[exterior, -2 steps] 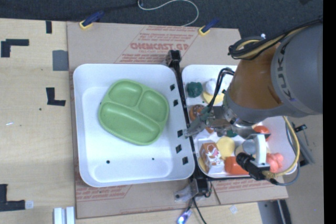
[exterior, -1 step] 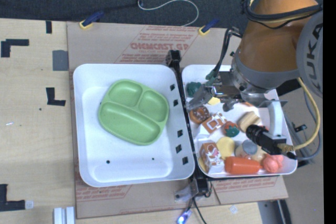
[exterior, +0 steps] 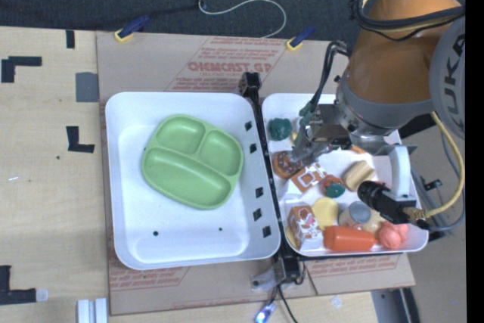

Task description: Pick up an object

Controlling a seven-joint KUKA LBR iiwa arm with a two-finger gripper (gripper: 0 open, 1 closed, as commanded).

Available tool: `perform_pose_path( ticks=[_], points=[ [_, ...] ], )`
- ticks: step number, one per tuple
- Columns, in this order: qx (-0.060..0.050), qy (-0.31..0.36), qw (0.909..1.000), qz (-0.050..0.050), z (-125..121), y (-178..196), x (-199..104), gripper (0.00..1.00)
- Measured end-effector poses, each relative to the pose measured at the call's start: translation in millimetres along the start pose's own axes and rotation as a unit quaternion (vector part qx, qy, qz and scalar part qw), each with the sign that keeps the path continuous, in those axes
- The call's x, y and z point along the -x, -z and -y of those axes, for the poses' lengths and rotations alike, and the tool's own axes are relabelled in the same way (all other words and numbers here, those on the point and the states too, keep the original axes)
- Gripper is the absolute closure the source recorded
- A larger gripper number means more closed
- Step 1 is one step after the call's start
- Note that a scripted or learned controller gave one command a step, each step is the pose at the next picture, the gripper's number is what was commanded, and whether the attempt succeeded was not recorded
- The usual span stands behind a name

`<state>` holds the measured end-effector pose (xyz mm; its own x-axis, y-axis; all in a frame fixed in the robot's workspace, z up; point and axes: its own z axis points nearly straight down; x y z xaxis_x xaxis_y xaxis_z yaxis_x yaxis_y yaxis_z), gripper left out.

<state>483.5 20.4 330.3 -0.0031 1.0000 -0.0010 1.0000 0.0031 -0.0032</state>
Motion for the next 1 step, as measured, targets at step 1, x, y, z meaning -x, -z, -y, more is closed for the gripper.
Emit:
perform_pose_path(
  ticks=[1],
  points=[
    [0.002, 0.002, 1.0000, -0.001, -0.1, 32.9, -52.8, 1.00]
  ],
)
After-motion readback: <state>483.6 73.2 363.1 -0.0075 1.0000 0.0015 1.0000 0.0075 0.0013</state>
